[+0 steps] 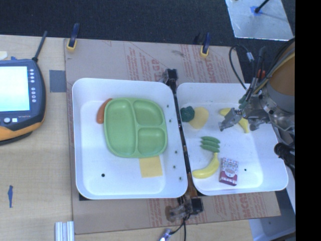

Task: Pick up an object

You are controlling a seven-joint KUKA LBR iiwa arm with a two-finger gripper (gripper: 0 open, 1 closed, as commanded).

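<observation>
My gripper (241, 123) hangs over the upper right of the right bin (261, 185), its two fingers spread open. A small yellow piece (244, 126) lies between and under the fingers, partly hidden; nothing is lifted. Elsewhere in that bin lie a dark green round item (187, 113) against a pale yellow one (200, 117), green pods (210, 143), a yellow banana (207, 168) and a red-and-white packet (228, 171). The left bin (88, 179) holds a green divided plate (135, 127), an orange-red item (101, 112) tucked at the plate's left edge, and a yellow square slice (151, 166).
A teach pendant (17, 97) with a lit screen rests on the bench to the left of the bins. Clamps (204, 44) pin the cardboard sheet at the back. The arm's cables (241, 69) loop above the right bin's far corner.
</observation>
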